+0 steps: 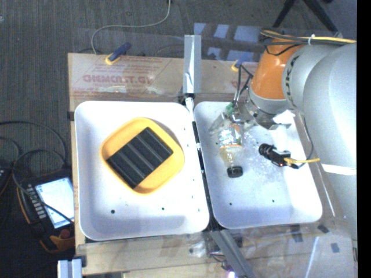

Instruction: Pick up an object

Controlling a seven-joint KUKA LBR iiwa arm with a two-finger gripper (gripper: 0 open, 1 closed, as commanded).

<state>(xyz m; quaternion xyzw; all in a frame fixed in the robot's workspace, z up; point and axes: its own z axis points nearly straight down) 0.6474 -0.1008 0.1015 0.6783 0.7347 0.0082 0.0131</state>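
Note:
A clear, crumpled plastic bottle (231, 145) with a black cap (234, 171) lies in the right bin (272, 204), near its left wall, cap end toward the front. My gripper (236, 118) is down at the bottle's far end, right by or touching it; the wrist and glare hide the contact. In the left bin (93, 213) lies a yellow rounded-square object with a black ribbed top (142, 155).
The grey arm with its orange band (272, 80) covers the right bin's far right corner. A metal rail (191, 68) stands behind the divide between the bins. A cardboard sheet (127, 77) lies behind the left bin.

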